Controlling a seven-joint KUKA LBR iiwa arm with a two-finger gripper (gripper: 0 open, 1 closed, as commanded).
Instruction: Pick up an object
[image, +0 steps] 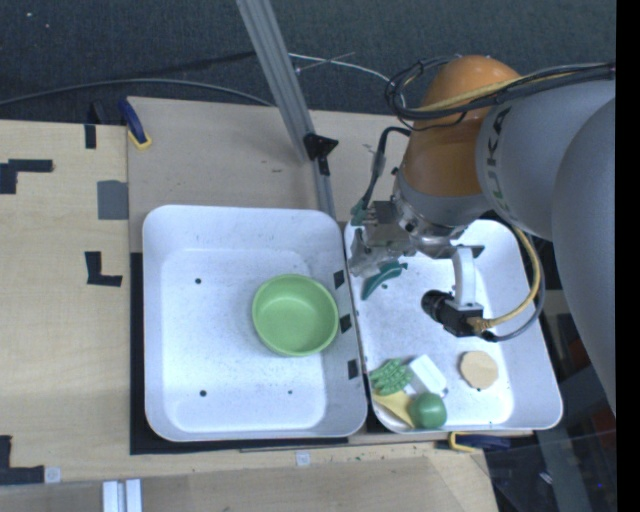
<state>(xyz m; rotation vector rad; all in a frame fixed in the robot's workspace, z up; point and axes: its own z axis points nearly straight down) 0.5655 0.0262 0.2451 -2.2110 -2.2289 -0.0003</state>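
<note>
Right bin (520, 400), arm reaching in: gripper (378, 262) sat low at the bin's left wall with a teal object (381, 280) showing at its tip, claw state impossible to tell; green bowl (294, 314) lay in left bin (180, 330).

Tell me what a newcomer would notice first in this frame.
The big grey arm with its orange band fills the upper right, its gripper low over the right bin's left edge with a teal object right at its tip. Next comes the green bowl, alone in the left bin. Small items huddle at the right bin's near edge: a green ball and a tan disc.
</note>
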